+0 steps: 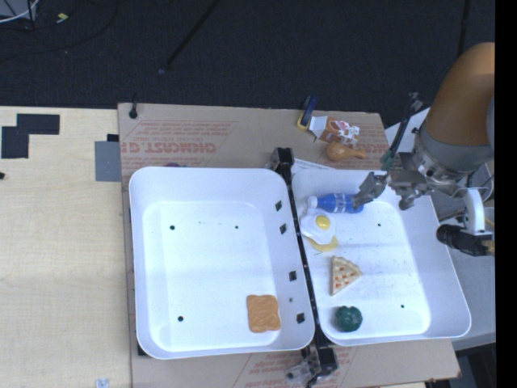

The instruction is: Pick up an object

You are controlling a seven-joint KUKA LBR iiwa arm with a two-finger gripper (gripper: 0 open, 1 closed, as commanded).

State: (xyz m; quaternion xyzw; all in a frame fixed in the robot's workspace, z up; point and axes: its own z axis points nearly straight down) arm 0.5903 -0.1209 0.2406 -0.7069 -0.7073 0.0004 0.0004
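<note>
Currently, blue bottle [338,204] lying flat, white-capped

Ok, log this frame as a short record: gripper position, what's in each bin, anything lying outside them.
gripper: over the right bin's far end, at the blue bottle; grasp cannot be told
right bin: blue bottle, fried egg, pizza slice, dark green round item
left bin: one orange-brown flat piece near its front right corner
outside bins: small items on the cardboard behind the right bin
</note>
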